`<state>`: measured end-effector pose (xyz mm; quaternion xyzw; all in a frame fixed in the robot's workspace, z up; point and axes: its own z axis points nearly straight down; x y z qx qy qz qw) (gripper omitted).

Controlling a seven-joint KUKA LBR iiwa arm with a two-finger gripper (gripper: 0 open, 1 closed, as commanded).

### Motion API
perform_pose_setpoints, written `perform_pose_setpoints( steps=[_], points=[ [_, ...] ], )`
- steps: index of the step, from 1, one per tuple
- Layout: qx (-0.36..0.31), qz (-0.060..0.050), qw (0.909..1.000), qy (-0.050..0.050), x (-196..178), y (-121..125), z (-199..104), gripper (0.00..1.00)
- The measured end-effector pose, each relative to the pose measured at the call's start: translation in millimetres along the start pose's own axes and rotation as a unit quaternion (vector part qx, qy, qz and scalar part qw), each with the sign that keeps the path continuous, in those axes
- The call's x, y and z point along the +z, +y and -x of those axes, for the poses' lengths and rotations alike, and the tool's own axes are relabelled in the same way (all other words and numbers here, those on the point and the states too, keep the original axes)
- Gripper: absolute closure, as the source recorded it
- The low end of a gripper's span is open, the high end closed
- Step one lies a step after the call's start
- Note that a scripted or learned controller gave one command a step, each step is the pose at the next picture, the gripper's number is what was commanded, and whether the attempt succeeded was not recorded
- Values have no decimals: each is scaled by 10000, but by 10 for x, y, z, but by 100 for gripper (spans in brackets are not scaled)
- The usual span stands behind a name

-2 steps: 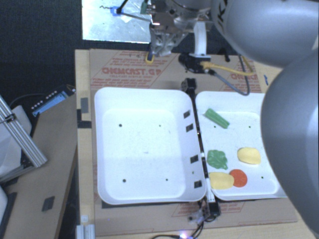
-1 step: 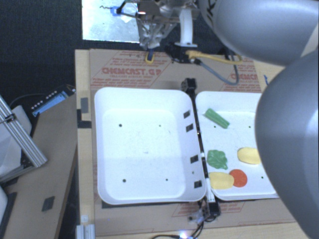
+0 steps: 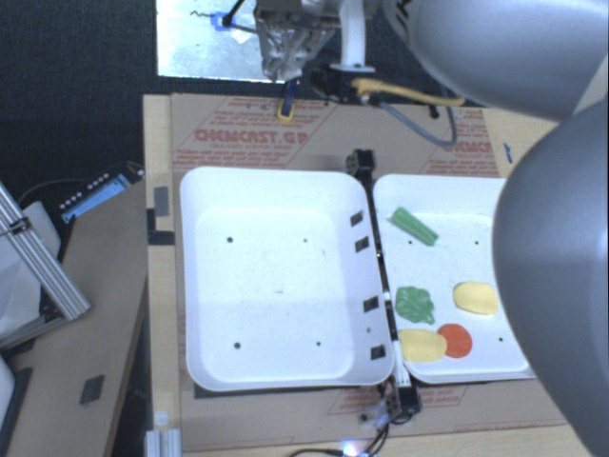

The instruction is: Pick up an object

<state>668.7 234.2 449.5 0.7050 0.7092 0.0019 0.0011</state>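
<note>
Camera view showed my claw point(image 3: 285, 65) high beyond the left bin point(image 3: 276, 284), but I could not tell its state. Green stick point(image 3: 414, 227) lay in the right bin point(image 3: 476, 369).

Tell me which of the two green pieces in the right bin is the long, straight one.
The green stick near the bin's far edge, lying at a slant by itself. The other green piece is lumpy and leaf-shaped, sitting lower beside the yellow pieces.

Even, bright overhead light; the near arm point(image 3: 552, 255) (grey) looms blurred.
</note>
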Motion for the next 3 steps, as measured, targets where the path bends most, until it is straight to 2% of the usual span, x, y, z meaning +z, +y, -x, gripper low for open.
perform_pose_setpoints(
  steps=[1,2,3],
  points=[
    [1,-2,10000,2,-258,-123,5,100],
    [-7,7,10000,9,-694,-415,-3,100],
    [-6,-8,10000,6,-874,-685,-4,100]
  ],
)
